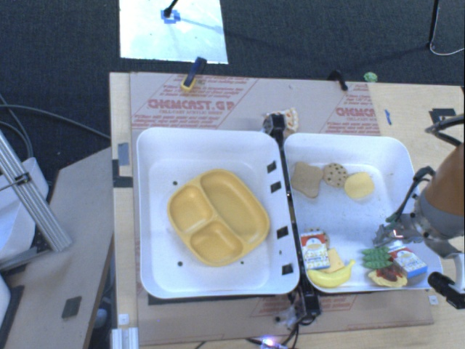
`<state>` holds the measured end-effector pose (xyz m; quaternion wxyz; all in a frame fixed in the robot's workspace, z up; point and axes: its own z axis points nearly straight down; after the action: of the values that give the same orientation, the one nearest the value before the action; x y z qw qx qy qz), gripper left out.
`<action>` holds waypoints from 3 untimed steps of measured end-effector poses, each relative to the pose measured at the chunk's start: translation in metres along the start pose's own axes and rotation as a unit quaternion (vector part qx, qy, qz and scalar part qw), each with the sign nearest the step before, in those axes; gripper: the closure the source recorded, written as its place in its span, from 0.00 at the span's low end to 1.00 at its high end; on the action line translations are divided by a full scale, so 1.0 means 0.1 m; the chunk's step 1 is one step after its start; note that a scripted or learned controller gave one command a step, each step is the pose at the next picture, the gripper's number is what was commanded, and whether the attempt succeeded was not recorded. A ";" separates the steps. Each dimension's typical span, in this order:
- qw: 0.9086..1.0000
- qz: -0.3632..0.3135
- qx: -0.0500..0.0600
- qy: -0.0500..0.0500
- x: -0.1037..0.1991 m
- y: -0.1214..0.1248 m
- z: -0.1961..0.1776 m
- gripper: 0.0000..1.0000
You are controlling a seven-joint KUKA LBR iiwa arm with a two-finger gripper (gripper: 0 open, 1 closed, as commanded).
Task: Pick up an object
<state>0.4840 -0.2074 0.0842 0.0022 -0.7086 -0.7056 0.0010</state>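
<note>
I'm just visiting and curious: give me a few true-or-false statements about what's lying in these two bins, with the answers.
1. The yellow divided tray lies in the left bin. True.
2. The banana sits inside the tray. False: it lies in the right bin, near the front edge.
3. A cookie lies between a toast slice and a round yellow piece. True.
4. The tray's compartments hold food. False: all three are bare.
5. The gripper is over the left bin. False: it is over the right bin, near the green leafy toy.
</note>
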 end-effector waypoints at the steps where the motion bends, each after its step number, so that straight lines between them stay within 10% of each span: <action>1: 1.000 -0.006 -0.006 -0.002 0.02 0.68 -0.01 1.00; 2: 1.000 -0.001 -0.001 0.000 0.00 0.00 0.00 1.00; 3: 1.000 -0.006 -0.007 -0.002 0.02 0.76 -0.02 1.00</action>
<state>0.5597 -0.2053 0.0855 -0.0039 -0.7043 -0.7098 -0.0021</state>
